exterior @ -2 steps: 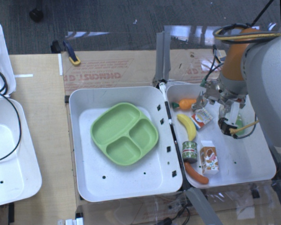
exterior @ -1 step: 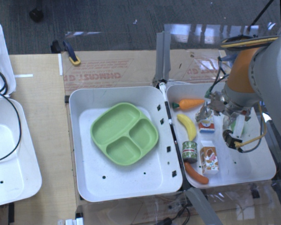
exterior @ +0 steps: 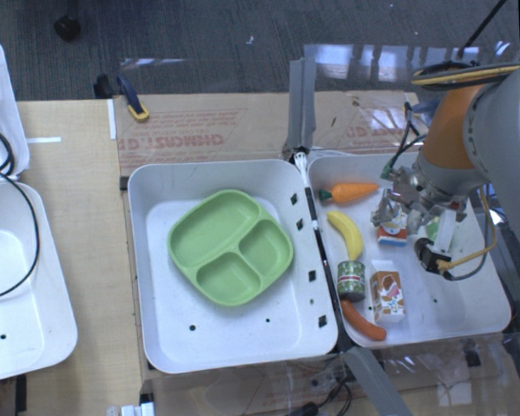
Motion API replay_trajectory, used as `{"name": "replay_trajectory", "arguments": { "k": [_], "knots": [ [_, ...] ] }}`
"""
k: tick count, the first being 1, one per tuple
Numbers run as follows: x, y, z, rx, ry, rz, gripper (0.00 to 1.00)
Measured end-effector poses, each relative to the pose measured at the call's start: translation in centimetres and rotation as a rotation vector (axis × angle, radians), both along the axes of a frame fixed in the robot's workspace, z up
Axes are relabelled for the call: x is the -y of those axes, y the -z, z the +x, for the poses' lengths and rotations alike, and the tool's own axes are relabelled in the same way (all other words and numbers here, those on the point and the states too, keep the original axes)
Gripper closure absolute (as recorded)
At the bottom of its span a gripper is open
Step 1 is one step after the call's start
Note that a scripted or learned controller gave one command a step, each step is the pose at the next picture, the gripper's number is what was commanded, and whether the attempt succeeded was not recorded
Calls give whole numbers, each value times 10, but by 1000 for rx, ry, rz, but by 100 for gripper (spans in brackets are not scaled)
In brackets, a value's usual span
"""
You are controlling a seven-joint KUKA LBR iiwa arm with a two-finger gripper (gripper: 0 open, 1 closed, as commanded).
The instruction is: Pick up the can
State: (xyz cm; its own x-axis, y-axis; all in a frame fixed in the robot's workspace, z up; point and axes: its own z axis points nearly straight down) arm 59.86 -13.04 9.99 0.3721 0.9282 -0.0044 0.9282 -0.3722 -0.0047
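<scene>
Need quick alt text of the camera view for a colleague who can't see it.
The gripper hovers over a small carton in the right bin, apart from the can, which lies between a banana and a sausage. A green plate sits in the left bin.

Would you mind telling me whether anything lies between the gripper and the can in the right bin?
Nothing tall does. The gripper hovers over a small carton; the can lies lower left, hemmed by the banana and juice box.

My end effector [exterior: 398, 213] looks like bare grey metal, the two bins [exterior: 149, 252] are smooth white plastic, the green divided plate [exterior: 231, 246] matt plastic, the table [exterior: 75, 169] pale wood, and the can [exterior: 351, 279] seems to wear a glossy label.
</scene>
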Motion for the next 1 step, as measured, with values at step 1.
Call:
{"name": "replay_trajectory", "arguments": {
  "k": [1],
  "knots": [
    [57,4,-27,13,-457,22,100]
  ]
}}
